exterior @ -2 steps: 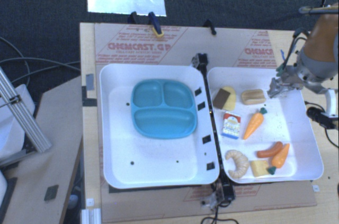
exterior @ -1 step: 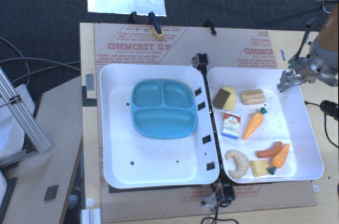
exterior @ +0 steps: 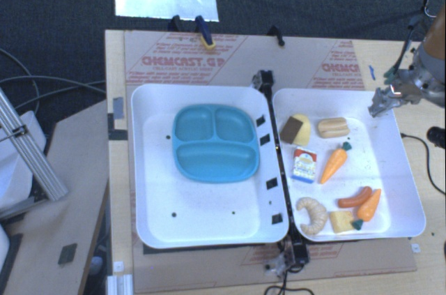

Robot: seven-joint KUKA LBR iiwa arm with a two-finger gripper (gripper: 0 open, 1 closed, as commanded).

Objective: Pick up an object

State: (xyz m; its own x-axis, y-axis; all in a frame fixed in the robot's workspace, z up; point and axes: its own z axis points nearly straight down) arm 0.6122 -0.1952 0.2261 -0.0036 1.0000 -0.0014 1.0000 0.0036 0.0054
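Nearest the camera in the right bin [exterior: 404, 168], a pale croissant [exterior: 313, 214] is lying beside a yellow cheese cube [exterior: 341, 221], with a small orange carrot [exterior: 370, 205] and a red-orange sausage [exterior: 354, 199] sitting close together just to their right. A little farther back, a small printed carton [exterior: 304, 165] is resting next to a larger carrot [exterior: 334, 164] that is pointing toward the near left. Beyond these, a brown-and-yellow wedge [exterior: 295, 129] and a bread roll [exterior: 333, 127] are lying side by side. In the left bin [exterior: 150, 168], a blue divided plate [exterior: 214, 144] is sitting alone. At the far right corner of the right bin, the gripper [exterior: 382, 102] is hovering over the rim, well apart from every item and holding nothing; how far its jaws are parted cannot be told.
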